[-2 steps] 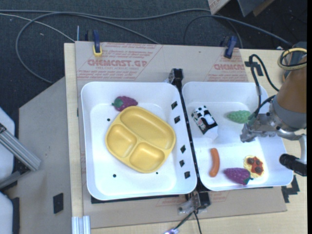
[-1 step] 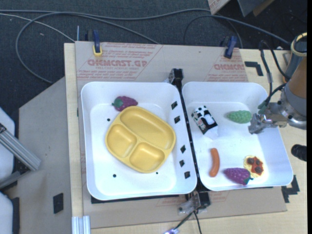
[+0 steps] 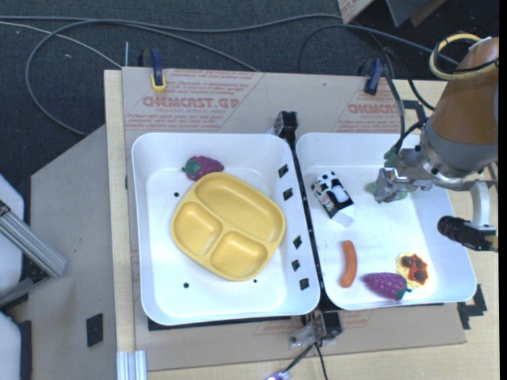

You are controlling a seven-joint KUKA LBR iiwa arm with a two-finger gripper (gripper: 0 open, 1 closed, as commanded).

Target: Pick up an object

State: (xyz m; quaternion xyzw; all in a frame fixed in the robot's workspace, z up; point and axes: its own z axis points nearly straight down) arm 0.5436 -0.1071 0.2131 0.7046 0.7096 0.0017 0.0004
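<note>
In the right bin (image 3: pixel 444 291) lie several small toys. A black-and-white toy (image 3: pixel 332 195) sits near the bin's left wall. An orange sausage-shaped piece (image 3: pixel 348 263) and a purple grape bunch (image 3: pixel 386 284) lie toward the front. A yellow and red pizza-like piece (image 3: pixel 413 268) is at the front right. My gripper (image 3: pixel 388 187) hangs over the back middle of this bin, to the right of the black-and-white toy and apart from it. I see nothing held in it.
The left bin (image 3: pixel 150 236) holds a yellow divided plate (image 3: pixel 228 225) and a second purple grape bunch (image 3: pixel 203 166) behind it. A black divider with clips (image 3: pixel 297 204) runs between the bins. Cables and clamps (image 3: pixel 158 76) line the back edge of the board.
</note>
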